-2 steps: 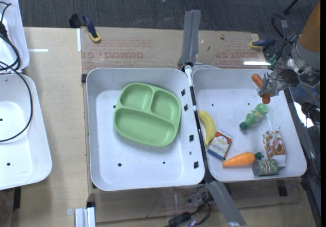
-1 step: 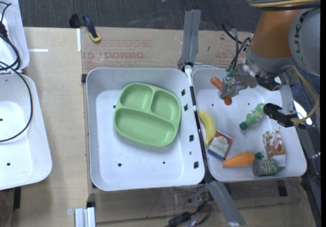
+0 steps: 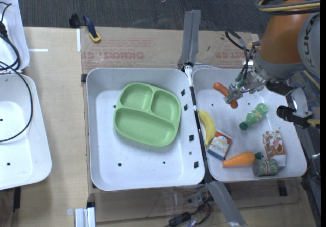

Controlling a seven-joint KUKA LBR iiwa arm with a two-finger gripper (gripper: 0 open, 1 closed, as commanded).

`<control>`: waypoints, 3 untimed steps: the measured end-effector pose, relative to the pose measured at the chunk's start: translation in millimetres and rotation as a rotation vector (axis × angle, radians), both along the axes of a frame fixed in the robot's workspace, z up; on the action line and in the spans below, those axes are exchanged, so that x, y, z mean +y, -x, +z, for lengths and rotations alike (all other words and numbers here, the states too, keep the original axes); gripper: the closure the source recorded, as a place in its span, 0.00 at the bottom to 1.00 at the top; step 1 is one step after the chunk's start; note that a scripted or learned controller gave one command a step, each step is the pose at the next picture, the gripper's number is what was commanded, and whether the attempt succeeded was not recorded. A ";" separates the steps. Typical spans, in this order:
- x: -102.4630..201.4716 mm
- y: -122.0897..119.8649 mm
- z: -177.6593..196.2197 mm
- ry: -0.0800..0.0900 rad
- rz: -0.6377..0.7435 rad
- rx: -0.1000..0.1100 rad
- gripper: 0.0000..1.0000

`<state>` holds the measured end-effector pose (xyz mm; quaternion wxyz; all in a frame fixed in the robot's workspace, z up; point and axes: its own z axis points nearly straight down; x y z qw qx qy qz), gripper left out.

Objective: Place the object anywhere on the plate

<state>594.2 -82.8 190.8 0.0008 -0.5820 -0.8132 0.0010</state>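
Note:
A light green divided plate [image 3: 147,114] lies in the left bin [image 3: 102,160], with nothing on it. My gripper [image 3: 234,93] hangs low in the upper part of the right bin [image 3: 300,162]. It sits right over a small orange sausage-shaped piece [image 3: 220,88], whose ends stick out on either side of the gripper tip. The middle of that piece is hidden by the gripper, so I cannot see whether it is gripped.
The right bin also holds a banana [image 3: 206,124] by the divider, a small carton [image 3: 220,145], a carrot [image 3: 238,159], a green bottle [image 3: 253,116], a can [image 3: 265,166] and a printed box [image 3: 274,144]. A grey post [image 3: 191,37] stands between the bins.

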 end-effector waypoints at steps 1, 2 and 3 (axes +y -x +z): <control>86.0 -2.5 20.3 0.000 0.215 -0.003 1.00; 191.3 -64.7 36.9 0.000 0.128 -0.001 1.00; 190.7 -64.8 37.1 0.001 0.128 -0.001 0.00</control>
